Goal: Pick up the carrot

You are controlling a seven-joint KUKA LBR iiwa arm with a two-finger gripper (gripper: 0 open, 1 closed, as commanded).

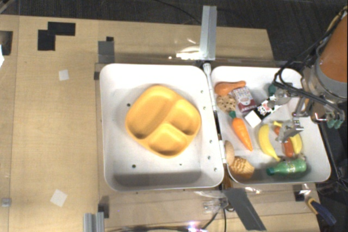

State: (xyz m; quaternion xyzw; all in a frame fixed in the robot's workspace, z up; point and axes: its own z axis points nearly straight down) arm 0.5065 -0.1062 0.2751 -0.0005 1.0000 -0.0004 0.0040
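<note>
Lying slantwise, carrot (242, 133): tip lower right, top upper left.

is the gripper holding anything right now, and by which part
Nothing is held. The gripper hovers over the banana, apart from the carrot, with nothing between its jaws.

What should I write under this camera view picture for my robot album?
Gripper hovers over the banana in the right bin, with the carrot lying apart.
</note>
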